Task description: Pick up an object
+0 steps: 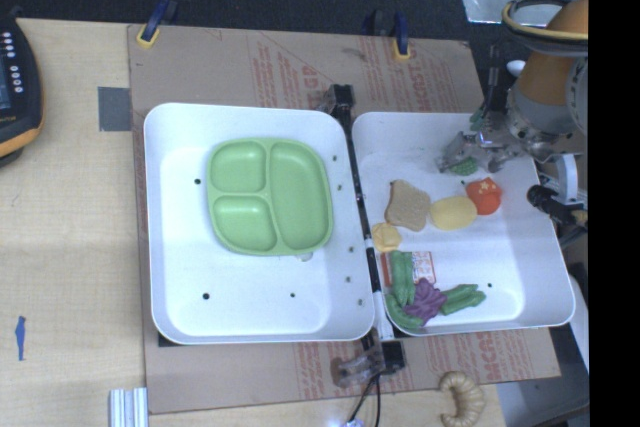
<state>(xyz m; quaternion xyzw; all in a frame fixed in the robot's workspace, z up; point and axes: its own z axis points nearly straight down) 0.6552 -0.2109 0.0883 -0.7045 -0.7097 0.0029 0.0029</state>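
In the right part of the frame, the grey arm with the orange band (pixel 553 65) is reaching down into the shallow white right bin (pixel 520 290). Its pincer (pixel 468 155) is sitting low in the upper area of this bin, and a small green object (pixel 464 168) is showing at its tips. I cannot tell if the pincer is clenched on this object or released, because the metal parts are covering it.

Below the pincer, in the middle of the right bin, a red tomato-like toy (pixel 484 196) is lying just beside a yellow oval toy (pixel 453 212). A tan bread-shaped piece (pixel 407 205) is touching the yellow oval on its left side. A small yellow round piece (pixel 386 237) is lying near the left wall. In the lower left of this bin, a green pod-shaped toy (pixel 401 277), a purple toy (pixel 427 298) and a further green piece (pixel 460 297) are lying together.

The shallow white left bin (pixel 180 305) is holding a light green divided plastic plate (pixel 270 195) in its upper middle. Both bins are resting on the wooden table (pixel 60 245).
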